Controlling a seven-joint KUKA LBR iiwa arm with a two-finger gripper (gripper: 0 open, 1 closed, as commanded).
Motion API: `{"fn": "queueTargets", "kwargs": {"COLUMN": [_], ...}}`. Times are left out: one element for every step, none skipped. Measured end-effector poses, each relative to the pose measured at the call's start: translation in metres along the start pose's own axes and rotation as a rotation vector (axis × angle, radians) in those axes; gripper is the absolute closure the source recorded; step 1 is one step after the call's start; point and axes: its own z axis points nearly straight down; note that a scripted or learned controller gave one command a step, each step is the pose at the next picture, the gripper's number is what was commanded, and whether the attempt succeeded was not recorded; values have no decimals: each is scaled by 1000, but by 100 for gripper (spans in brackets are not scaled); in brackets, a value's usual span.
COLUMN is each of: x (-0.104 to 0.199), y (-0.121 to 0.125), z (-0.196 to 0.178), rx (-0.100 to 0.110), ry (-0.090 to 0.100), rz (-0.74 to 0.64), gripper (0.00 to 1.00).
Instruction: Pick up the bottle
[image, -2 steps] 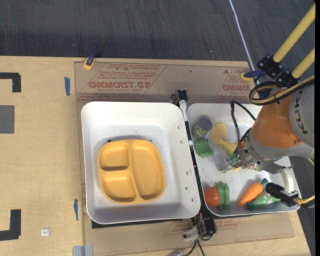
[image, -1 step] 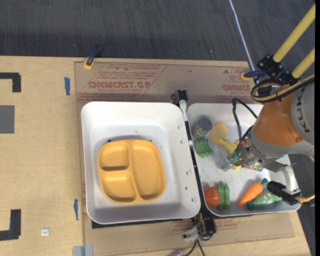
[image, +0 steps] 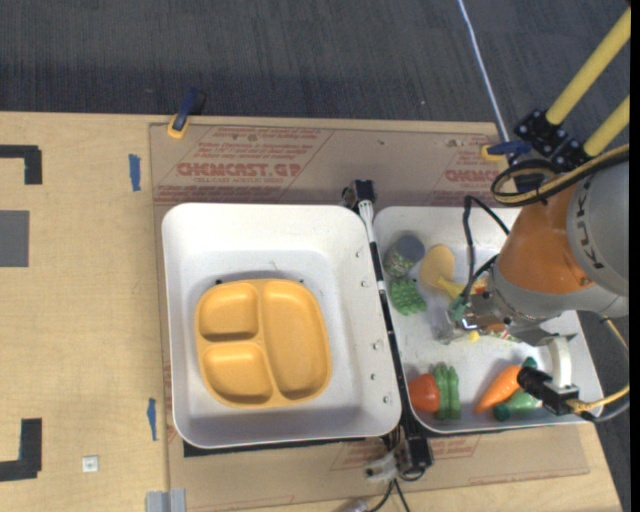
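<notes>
Arm was parked over the right bin (image: 590, 375)

Bottle (image: 402, 255) by the yellow tray's (image: 263, 340) right pointed up-screen; gripper (image: 468, 318) mostly hidden, couldn't tell its grip.

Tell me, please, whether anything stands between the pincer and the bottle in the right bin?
Nothing visible does. The pincer hangs just right of the bottle; the green toy lies below that path and the yellow toy borders it.

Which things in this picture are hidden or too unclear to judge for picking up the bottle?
- Gripper: fingers blurred and partly under the wrist in the camera view; open or shut cannot be told.
- Bottle: small; its label is unreadable.
- Right bin: its middle is hidden under the arm.
</notes>
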Motion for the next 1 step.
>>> {"fn": "queueTargets", "kwargs": {"x": [2], "y": [-1], "z": [-1], "rx": [-4], "ry": [-4], "rz": [-153], "gripper": [100]}}
